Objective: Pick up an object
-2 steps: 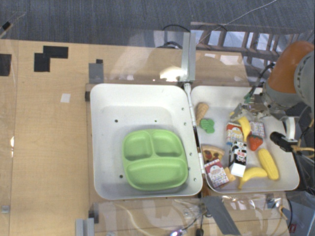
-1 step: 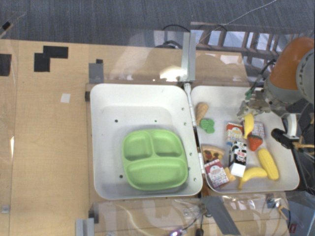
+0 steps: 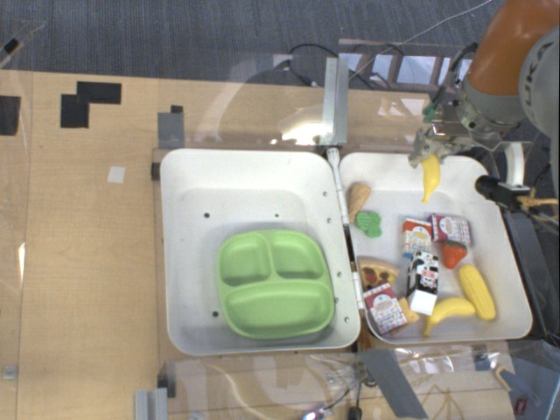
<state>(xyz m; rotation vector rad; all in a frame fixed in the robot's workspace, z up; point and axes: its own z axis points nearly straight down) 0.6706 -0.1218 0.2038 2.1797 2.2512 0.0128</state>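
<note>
We see a yellow banana [image 3: 430, 178] hanging upright from the gripper [image 3: 429, 151], above the right bin's [image 3: 516, 318] far edge.

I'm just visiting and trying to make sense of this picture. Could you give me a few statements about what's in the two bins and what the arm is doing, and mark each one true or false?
1. The green divided plate lies in the left bin. True.
2. The gripper has a yellow object hanging from it, above the right bin. True.
3. The ear of corn lies in the left bin. False: it lies in the right bin, near its right wall.
4. A banana lies near the front edge of the right bin. True.
5. The green broccoli piece sits on the divided plate. False: it sits in the right bin, close to the wall between the bins.
</note>
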